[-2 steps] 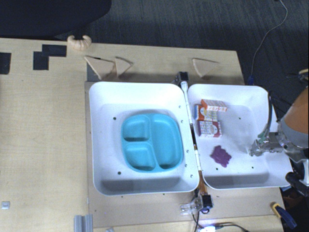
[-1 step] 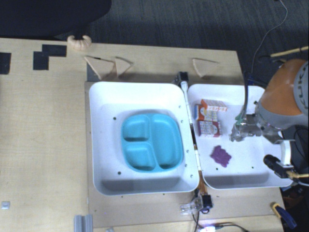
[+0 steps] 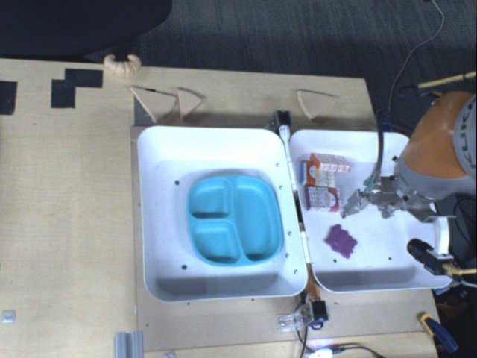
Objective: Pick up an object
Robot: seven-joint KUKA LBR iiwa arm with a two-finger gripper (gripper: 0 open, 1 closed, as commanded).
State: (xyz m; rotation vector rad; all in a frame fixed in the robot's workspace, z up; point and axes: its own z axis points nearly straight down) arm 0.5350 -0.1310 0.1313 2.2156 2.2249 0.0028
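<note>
- Two shallow white bins sit side by side on the worktop (image 3: 67, 200): the left bin (image 3: 160, 200) and the right bin (image 3: 373, 271).
- The left bin holds one thing, a turquoise divided tray (image 3: 235, 218) with three compartments, lying flat near the bin's middle.
- The right bin holds two loose things: a red-and-white printed carton (image 3: 323, 181) and a small purple object (image 3: 341, 240).
- The carton lies flat in the bin's rear left part, close to the wall shared with the left bin; its long axis runs roughly from the rear of the bin towards the front.
- The purple object lies nearer the front, just beyond the carton's near end and apart from it; its shape is lumpy, and its kind is hard to make out.
- One arm (image 3: 447, 148) reaches in from the right, cut off by the edge of the view.
- The gripper (image 3: 356, 202) sits low over the right bin, just right of the carton's near end and above the purple object; nothing shows between its fingers, and whether they are spread or closed cannot be told.
</note>
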